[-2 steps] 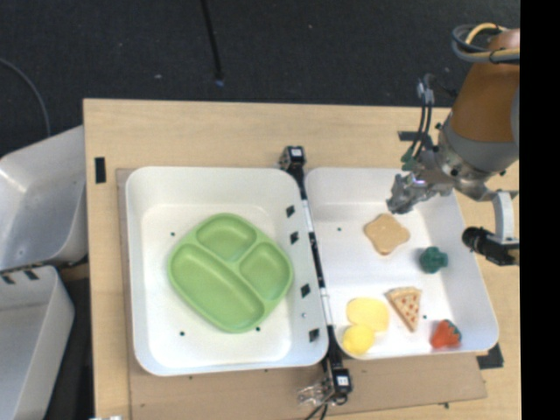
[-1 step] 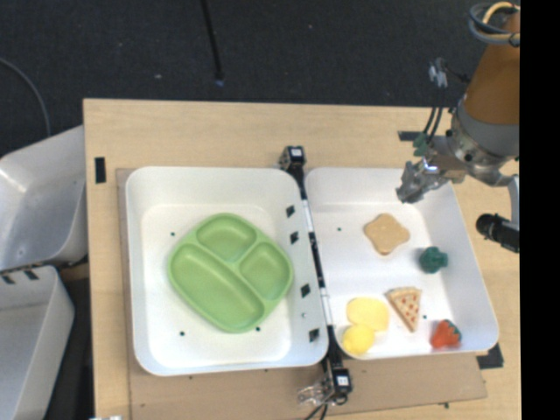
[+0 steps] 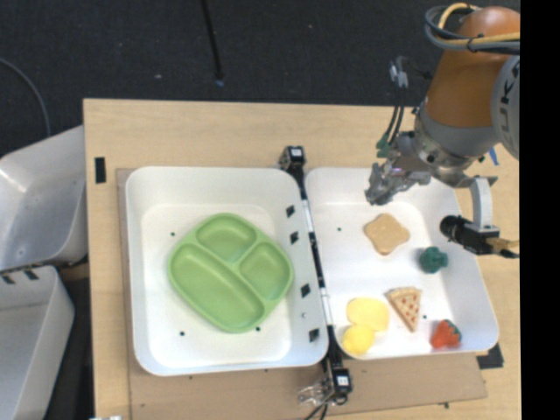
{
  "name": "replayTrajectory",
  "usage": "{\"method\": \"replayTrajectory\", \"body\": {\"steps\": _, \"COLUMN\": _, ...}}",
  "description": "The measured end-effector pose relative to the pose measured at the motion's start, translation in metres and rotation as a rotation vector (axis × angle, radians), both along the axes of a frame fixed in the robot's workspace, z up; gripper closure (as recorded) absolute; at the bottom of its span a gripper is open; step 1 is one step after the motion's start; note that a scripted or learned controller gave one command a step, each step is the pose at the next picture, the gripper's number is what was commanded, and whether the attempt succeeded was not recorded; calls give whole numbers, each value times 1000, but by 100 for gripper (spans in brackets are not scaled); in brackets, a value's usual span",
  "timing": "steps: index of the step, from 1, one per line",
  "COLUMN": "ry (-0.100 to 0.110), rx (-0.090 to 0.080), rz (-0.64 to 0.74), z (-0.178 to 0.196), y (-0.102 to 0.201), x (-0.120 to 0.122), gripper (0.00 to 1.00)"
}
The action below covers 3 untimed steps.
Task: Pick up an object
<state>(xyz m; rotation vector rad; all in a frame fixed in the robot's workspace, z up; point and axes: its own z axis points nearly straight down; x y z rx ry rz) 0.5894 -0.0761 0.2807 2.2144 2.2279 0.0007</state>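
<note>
The right bin (image 3: 346,195) holds a tan toast slice (image 3: 386,234), a dark green piece (image 3: 431,259), a pizza wedge (image 3: 406,307), two yellow pieces (image 3: 364,323) and a red strawberry (image 3: 445,333). My gripper (image 3: 383,186) hangs over the bin's back part, just above and behind the toast slice. Nothing shows between its fingers.
The left bin (image 3: 140,234) bears a green divided plate (image 3: 229,271). A black divider with clips (image 3: 308,252) runs between the bins. A black-and-white fitting (image 3: 472,226) sticks in at the right bin's right side. Grey boxes (image 3: 35,199) stand left of the bench.
</note>
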Motion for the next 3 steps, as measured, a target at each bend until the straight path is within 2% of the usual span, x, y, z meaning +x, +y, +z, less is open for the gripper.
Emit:
{"method": "replayTrajectory", "body": {"steps": 1, "ry": 1, "rx": 1, "rz": 1, "z": -13, "y": 54, "x": -2, "gripper": 100}}
{"method": "replayTrajectory", "body": {"steps": 3, "ry": 1, "rx": 1, "rz": 1, "z": -11, "y": 153, "x": -35, "gripper": 100}}
